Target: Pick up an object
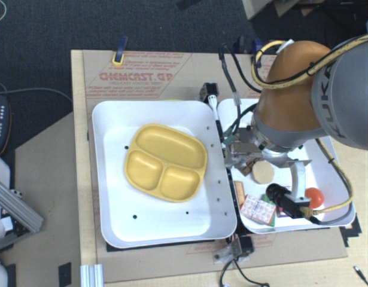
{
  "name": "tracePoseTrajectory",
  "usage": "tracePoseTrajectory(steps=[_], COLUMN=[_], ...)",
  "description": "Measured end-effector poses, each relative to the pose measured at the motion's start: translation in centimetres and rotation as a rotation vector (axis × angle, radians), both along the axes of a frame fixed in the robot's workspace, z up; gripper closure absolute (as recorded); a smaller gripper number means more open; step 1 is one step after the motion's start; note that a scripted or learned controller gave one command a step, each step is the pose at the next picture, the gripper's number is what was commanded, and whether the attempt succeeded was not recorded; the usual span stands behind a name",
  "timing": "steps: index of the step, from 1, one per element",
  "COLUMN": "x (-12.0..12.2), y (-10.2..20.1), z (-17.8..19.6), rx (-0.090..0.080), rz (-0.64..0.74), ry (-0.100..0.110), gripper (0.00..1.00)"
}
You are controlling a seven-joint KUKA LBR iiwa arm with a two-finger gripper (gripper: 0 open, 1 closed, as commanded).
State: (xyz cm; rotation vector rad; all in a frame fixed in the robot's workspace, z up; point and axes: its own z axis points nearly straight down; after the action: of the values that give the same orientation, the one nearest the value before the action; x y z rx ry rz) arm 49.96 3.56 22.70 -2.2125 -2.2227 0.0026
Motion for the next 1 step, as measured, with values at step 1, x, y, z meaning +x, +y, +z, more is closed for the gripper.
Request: tracePoseTrajectory(steps=[1], x=[1.61], y=[0.43], z=[-0.64], rx=[-0.002], rz=[-0.003], ry=[-0.006], gripper=[1.00])
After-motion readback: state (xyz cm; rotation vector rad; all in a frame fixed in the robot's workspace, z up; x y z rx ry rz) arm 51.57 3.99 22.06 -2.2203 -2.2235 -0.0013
